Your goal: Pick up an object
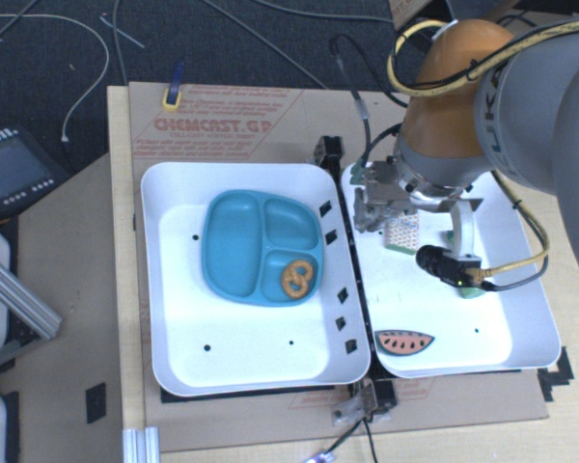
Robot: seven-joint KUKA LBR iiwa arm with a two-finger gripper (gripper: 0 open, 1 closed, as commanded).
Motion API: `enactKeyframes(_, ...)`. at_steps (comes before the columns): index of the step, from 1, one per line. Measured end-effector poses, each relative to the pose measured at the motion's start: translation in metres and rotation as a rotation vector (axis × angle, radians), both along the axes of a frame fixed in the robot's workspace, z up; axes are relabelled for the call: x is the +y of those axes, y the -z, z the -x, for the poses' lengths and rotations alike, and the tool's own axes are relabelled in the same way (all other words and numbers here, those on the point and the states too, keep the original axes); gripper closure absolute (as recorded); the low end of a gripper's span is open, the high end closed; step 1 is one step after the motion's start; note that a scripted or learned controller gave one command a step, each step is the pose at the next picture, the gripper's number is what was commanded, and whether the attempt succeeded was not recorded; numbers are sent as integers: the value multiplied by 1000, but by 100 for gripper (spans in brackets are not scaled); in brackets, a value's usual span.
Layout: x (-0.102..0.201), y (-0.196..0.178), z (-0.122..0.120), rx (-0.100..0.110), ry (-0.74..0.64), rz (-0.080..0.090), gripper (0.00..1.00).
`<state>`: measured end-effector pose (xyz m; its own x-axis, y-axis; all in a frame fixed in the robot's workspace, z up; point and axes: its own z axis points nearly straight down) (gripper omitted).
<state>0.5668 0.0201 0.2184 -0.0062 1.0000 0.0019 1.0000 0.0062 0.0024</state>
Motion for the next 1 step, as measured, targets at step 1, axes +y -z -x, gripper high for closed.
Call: enactKeyframes(1,51,-6,6,2,0,-1,100)
